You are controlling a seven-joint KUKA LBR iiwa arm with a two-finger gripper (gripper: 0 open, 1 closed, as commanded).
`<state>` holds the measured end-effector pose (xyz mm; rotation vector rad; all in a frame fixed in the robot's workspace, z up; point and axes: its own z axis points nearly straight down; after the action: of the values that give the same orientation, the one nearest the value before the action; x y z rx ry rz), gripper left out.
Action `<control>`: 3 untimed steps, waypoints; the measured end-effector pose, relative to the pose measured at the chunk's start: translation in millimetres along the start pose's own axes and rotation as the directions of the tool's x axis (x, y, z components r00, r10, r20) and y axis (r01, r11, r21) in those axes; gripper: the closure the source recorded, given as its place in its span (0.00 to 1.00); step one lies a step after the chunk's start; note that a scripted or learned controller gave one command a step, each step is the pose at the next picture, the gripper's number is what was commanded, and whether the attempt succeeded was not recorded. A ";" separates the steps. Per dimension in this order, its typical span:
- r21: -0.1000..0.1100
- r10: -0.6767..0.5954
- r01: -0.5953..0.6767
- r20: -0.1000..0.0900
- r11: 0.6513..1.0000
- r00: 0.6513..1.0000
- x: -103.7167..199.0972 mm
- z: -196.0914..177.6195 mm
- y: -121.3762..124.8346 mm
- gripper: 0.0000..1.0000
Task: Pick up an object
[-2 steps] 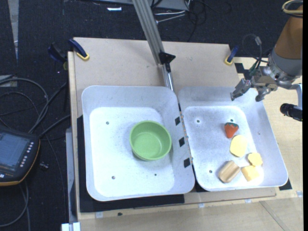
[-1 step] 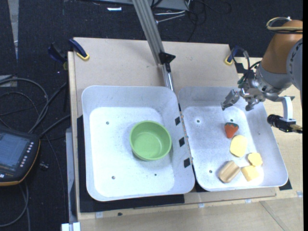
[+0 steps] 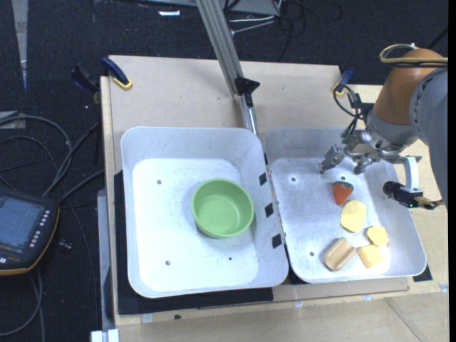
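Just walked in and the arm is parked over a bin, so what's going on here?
A program-driven arm is trying to pick something up. Its gripper hangs over the back of the right bin, fingers spread, holding nothing. Just in front of it lies a strawberry, then a yellow piece, two yellow blocks and a tan roll. The left bin holds a green bowl.

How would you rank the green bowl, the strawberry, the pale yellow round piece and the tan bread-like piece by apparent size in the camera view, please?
1. Green bowl, clearly largest.
2. Tan bread-like piece and pale yellow round piece: too alike to rank.
3. Strawberry, smallest.
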<state>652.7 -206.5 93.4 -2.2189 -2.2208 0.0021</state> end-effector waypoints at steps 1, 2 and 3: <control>-0.003 0.000 0.000 0.001 1.000 1.000 -0.1 -12.2 0.7 1.00; -0.006 0.001 -0.001 0.002 1.000 1.000 0.2 -54.7 2.6 1.00; -0.008 0.000 0.000 0.002 1.000 1.000 6.5 -115.0 -0.3 1.00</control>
<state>652.8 -200.1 208.4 -2.2239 -2.2252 -0.0042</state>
